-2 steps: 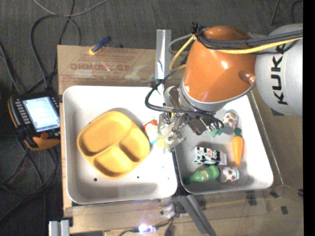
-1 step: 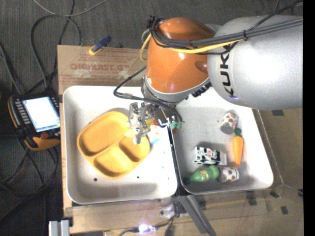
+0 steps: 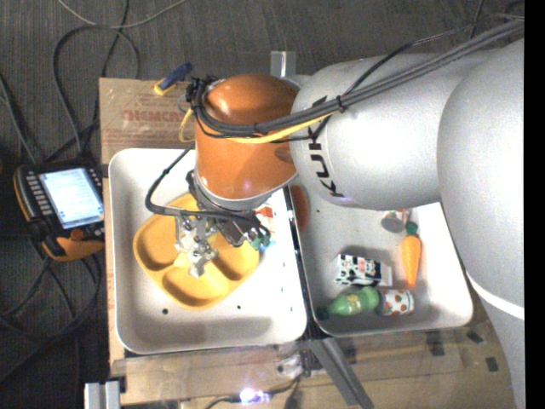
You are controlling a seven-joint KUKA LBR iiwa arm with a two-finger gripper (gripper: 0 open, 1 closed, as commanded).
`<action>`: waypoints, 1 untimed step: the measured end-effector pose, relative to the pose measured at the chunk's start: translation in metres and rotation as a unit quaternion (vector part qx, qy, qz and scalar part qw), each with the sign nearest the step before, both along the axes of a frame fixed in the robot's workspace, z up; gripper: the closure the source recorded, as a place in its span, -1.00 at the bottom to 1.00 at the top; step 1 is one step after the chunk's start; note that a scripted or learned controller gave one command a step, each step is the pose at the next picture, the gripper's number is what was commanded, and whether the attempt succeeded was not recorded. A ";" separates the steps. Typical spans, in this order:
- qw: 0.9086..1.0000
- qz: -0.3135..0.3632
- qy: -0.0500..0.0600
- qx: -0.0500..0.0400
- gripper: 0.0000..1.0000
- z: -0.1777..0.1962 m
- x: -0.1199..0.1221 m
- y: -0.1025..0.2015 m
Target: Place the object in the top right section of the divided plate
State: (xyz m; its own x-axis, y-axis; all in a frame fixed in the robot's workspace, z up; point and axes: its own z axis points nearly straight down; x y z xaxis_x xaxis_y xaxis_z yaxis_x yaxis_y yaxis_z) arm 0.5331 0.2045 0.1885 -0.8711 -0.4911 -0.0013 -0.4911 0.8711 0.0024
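A yellow divided plate [image 3: 170, 254] lies in the left white bin [image 3: 136, 313]. My gripper [image 3: 198, 254] hangs low over the plate's middle, below the orange wrist band [image 3: 243, 143], and covers part of the dividers. A small teal and red item [image 3: 261, 239] shows at the plate's right edge, beside the gripper; I cannot make out what it is or whether it is held. The wrist hides the plate's far right section.
The right bin [image 3: 451, 313] holds an orange carrot [image 3: 410, 259], a cow-patterned carton [image 3: 358, 269], a green bottle [image 3: 353, 302], a small patterned can [image 3: 394, 302] and a small item [image 3: 396, 221] at the back. A teach pendant [image 3: 64, 196] lies left of the bench.
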 end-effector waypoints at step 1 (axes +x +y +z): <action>0.999 0.036 -0.001 0.000 1.00 0.108 -0.027 -0.042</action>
State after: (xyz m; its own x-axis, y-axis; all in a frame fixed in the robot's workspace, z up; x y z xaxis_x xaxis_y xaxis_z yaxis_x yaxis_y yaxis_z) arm 0.5059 0.1629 0.2962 -0.8331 -0.5531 -0.0033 -0.5531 0.8331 0.0005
